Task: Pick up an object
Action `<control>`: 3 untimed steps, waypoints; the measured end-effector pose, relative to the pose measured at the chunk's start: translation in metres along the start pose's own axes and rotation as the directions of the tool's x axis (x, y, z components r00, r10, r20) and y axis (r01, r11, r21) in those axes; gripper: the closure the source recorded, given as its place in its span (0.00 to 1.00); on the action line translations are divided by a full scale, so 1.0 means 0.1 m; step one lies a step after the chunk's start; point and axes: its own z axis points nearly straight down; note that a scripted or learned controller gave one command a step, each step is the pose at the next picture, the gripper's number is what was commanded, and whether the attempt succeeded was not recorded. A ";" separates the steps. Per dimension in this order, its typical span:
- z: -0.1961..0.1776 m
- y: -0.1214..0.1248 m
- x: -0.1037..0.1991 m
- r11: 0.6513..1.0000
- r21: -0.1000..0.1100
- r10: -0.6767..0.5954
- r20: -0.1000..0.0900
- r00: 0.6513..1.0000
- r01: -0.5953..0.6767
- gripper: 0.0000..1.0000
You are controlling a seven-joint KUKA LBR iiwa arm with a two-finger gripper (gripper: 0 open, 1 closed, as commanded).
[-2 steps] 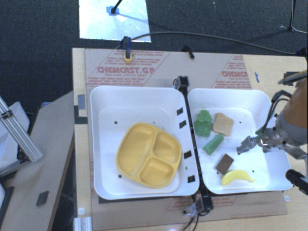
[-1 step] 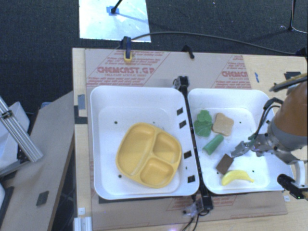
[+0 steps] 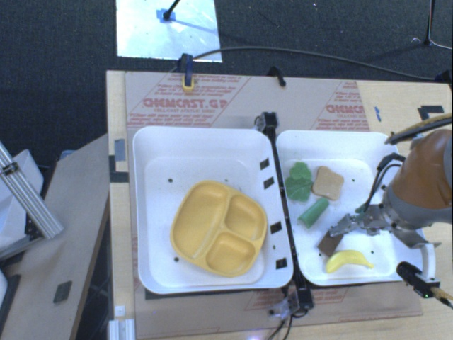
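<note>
Grey arm (image 3: 409,214), orange band, black cables.

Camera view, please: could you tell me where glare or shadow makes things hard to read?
In the camera view, the shiny sheet at the top glares pale and washed out; both white bins are evenly lit; the arm shades the brown block beside the gripper, so the fingers are murky; the banana reads clearly.

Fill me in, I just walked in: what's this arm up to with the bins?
The arm's hand is low in the right bin, right by a small brown block, with a yellow banana just below it. A green leaf, a tan toast piece and a green cylinder lie nearby. The left bin holds a yellow divided plate. Nothing looks lifted yet.
</note>
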 end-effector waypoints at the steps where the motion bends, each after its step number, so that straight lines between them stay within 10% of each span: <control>1: -0.13 0.02 0.00 1.000 -0.007 -0.002 0.002 1.000 0.002 1.00; 3: -1.27 0.13 0.00 1.000 -0.006 -0.004 0.005 1.000 0.004 1.00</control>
